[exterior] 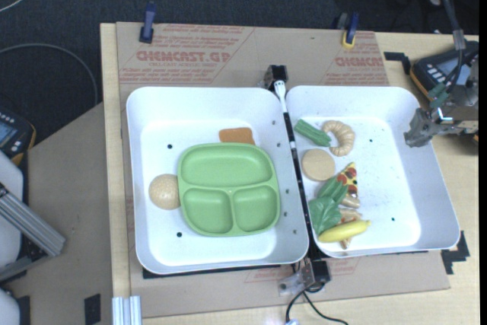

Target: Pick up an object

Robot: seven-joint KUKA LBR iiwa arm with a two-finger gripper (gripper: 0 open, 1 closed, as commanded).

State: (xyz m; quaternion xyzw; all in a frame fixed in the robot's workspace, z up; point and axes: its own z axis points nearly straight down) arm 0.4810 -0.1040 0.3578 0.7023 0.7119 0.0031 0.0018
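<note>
Two bins, gripper at the right edge.
Your gripper (423, 129) hangs over the right bin's (403, 186) right rim; you cannot tell how its jaws stand. Toy food (335, 186) lies clustered at that bin's left side. The left bin (152, 118) holds a green tray (228, 189).

Divided tray (227, 189) in left bin (144, 125); toy foods (335, 179), perhaps seven, in right bin (411, 186).

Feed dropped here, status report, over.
Gripper over right bin's right rim, nothing held. Toy food cluster at bin's left side, untouched. Path unobstructed.
</note>
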